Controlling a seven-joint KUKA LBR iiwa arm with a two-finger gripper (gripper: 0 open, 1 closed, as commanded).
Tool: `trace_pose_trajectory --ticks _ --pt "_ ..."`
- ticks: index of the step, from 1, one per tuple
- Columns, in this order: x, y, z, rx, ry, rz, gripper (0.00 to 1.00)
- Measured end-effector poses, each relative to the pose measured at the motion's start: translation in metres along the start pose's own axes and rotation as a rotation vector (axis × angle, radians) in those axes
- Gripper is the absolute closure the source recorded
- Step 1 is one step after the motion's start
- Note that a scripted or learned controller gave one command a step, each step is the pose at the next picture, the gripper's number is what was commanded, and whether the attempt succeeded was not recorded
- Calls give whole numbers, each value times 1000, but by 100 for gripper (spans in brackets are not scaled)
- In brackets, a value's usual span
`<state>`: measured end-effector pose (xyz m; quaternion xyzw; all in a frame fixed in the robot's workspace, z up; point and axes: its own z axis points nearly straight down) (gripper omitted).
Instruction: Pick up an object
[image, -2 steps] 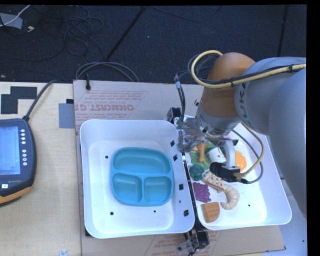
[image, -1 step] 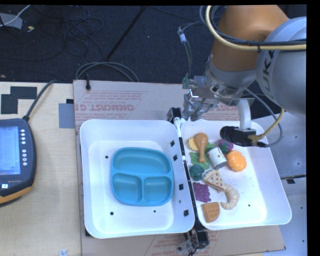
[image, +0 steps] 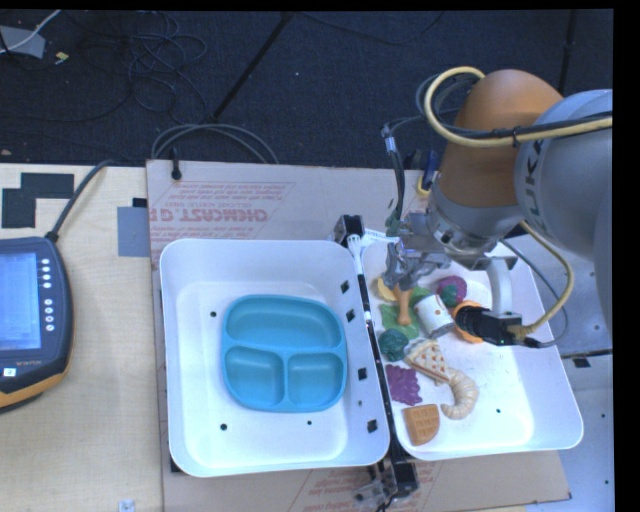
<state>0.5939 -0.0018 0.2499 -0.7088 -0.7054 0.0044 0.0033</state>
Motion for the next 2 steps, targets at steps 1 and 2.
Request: trace_pose_trajectory --ticks 1,2 --pt "-7 -64 -90 -14 2 -4 100" --pt "27 -121 -171 -16 4 -9 100"
